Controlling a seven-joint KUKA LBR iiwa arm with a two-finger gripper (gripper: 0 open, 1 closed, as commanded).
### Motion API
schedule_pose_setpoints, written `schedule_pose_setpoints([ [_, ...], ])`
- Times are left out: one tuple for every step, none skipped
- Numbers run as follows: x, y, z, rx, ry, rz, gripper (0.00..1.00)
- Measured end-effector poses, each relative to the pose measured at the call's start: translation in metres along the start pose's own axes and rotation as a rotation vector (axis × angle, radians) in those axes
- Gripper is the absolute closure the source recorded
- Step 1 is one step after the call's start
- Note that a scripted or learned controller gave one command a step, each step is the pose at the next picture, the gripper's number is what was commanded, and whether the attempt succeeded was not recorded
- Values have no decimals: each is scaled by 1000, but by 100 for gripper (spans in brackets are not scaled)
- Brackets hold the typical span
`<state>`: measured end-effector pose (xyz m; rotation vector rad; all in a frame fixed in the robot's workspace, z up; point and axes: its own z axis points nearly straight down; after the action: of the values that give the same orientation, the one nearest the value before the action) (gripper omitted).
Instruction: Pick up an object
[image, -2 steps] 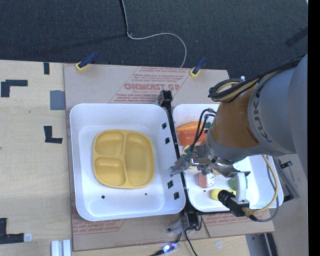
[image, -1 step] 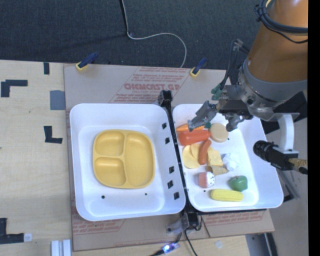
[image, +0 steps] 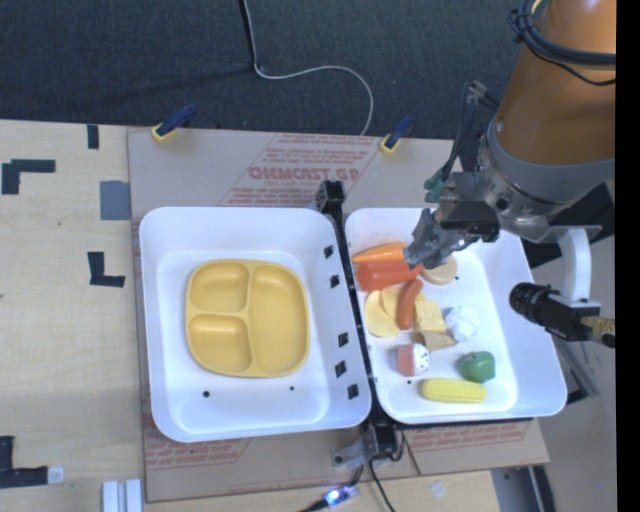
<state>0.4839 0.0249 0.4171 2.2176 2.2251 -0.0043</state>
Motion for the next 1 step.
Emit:
schedule_pose_setpoints([
  [19,0,24,2,1,1,100],
])
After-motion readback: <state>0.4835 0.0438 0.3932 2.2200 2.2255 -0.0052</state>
